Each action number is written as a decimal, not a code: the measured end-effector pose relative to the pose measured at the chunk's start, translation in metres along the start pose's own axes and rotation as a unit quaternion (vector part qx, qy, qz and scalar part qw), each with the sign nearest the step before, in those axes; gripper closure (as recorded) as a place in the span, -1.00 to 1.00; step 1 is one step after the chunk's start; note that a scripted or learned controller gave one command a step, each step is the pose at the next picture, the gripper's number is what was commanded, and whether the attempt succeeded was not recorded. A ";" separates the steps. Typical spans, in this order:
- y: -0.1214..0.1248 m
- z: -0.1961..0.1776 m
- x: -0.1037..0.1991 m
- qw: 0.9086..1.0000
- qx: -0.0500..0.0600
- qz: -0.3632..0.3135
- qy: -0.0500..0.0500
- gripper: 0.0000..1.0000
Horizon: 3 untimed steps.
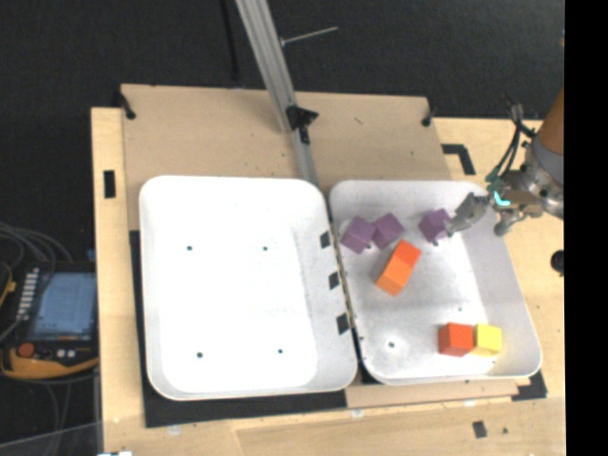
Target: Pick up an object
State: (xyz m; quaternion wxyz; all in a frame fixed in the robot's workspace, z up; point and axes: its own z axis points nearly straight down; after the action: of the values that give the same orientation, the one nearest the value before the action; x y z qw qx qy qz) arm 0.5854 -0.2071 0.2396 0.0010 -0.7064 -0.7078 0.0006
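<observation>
Six blocks you see in right bin (503, 283): three purple blocks (385, 230), orange block (398, 266), red block (457, 338), yellow block (488, 338). Hand (484, 213) spread open, holding nothing, beside rightmost purple block (435, 224).

Objects I count in the right bin (494, 283), six in all:
- Two purple blocks (359, 235) and (388, 229), touching, near the bin's upper left.
- One purple block (435, 223), apart to their right, near the top.
- One orange block (398, 267), elongated, tilted, just below the purple pair.
- One red-orange cube (457, 339) and one yellow cube (488, 338), touching, at the lower right corner.
</observation>
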 end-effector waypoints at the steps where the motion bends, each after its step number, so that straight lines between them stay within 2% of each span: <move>1: 0.001 -0.002 0.000 1.000 -0.002 -0.001 -0.001 -1.00; 2: 0.003 0.056 0.007 1.000 0.001 -0.002 -0.001 -1.00; 3: 0.006 0.098 0.005 1.000 0.000 0.001 -0.001 -1.00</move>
State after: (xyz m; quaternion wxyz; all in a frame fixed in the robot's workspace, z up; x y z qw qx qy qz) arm 0.5908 -0.2016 0.1413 0.0001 -0.7068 -0.7074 0.0016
